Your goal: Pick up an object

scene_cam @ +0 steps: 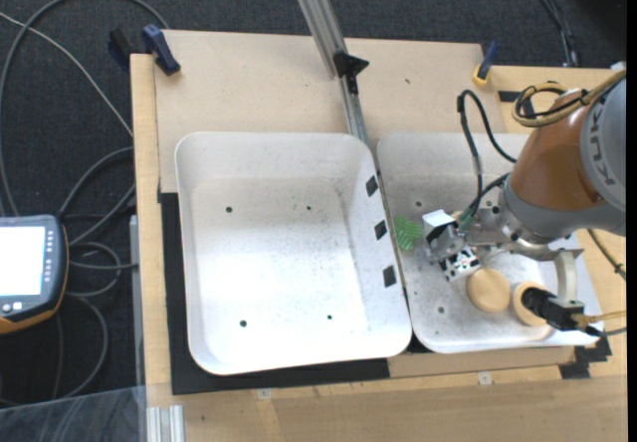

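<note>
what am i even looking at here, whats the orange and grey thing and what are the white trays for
That is a robot arm, grey with an orange band, reaching in from the right. The picture comes from a single camera fixed above the bench, looking down at a slant. On the bench sit two shallow white bins side by side, the left bin and the right bin. The arm's grasping end, the tool, is low inside the right bin. Close to it lie a small green thing and a pale tan rounded piece. The job is to pick something up. From this view I cannot tell whether the tool has gripped anything.
</note>
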